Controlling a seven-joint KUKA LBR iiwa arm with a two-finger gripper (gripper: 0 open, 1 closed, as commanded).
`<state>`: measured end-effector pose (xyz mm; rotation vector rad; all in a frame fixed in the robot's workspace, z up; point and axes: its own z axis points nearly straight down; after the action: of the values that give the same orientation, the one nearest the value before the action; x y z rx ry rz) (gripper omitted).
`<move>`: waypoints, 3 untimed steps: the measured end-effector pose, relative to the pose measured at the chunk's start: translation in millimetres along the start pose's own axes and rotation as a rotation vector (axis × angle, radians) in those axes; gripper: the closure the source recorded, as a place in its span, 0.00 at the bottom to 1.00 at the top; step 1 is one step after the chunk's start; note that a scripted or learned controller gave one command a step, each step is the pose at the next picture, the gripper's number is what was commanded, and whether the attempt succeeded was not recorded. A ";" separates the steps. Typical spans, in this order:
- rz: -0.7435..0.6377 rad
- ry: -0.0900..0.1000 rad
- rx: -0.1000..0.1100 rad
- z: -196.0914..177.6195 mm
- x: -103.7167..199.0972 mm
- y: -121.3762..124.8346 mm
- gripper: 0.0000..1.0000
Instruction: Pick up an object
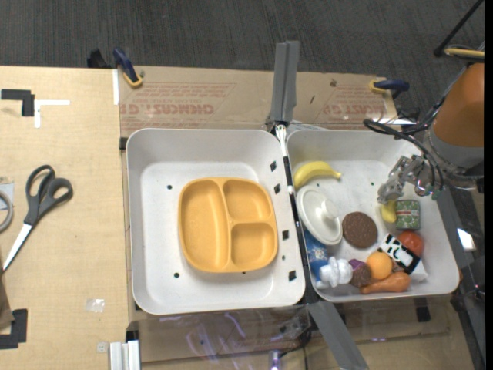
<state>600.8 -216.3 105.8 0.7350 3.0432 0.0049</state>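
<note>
- Two shallow white bins sit side by side on a wooden counter, seen from above at a slant; the divider between them serves as the landmark here.
- Left of the divider, the left bin holds one yellow sectioned plate with three compartments. Bare white floor rings the plate on every side — plenty of open room.
- Right of the divider, the right bin is crowded along its near half, while its far half is largely bare.
- Just right of the divider: one banana, one white bowl tipped on its side, and below it one white and blue toy.
- Further right: one brown round disc, one orange ball, one carrot-like piece, one red item, one green can, one black and white packet.
- The hand hangs over the right bin's far right edge, just above the can; nothing shows between its fingers, and how wide they stand cannot be told.
- Well left of the divider, one pair of scissors lies on the counter.
</note>
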 end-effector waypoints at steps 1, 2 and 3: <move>0.208 0.004 0.005 11.2 68.4 17.0 1.00; 0.328 0.005 0.007 -119.4 19.6 82.5 1.00; 0.410 0.004 0.007 12.9 14.0 107.0 1.00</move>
<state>637.3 -114.8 93.3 1.3423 2.8357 -0.0009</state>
